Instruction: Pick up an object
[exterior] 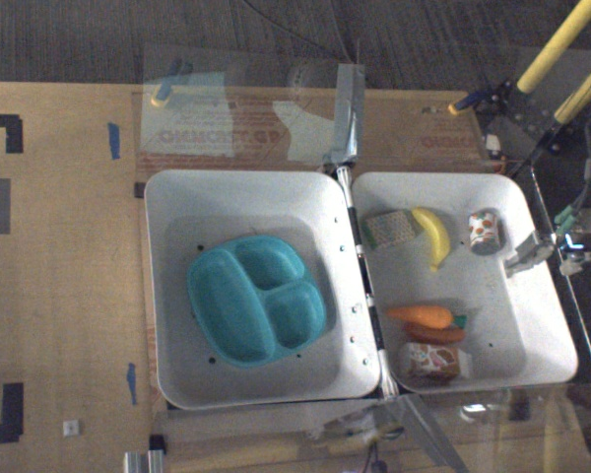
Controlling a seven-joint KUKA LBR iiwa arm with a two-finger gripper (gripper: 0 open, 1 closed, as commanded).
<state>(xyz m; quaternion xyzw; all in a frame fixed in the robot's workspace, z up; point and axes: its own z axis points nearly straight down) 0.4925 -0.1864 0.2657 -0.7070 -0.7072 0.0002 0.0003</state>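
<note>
While claw (532, 254) sits at right bin's (557, 348) rim | banana (433, 235) lies left, apart | claw opening: cannot tell

On the bench (59, 294), the left bin (167, 205) holds a divided tray (256, 299). The right bin (532, 333) holds a sponge (391, 228), banana (433, 235) and cup (484, 232) along its far edge, and a carrot (424, 315) and packet (433, 360) near its front-left corner.

The wooden bench (59, 294) bears two white bins (167, 363), apparently touching.

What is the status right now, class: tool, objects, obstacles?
Tool at right bin's edge, holding nothing. Banana, carrot, cup untouched. Nothing blocking.
</note>
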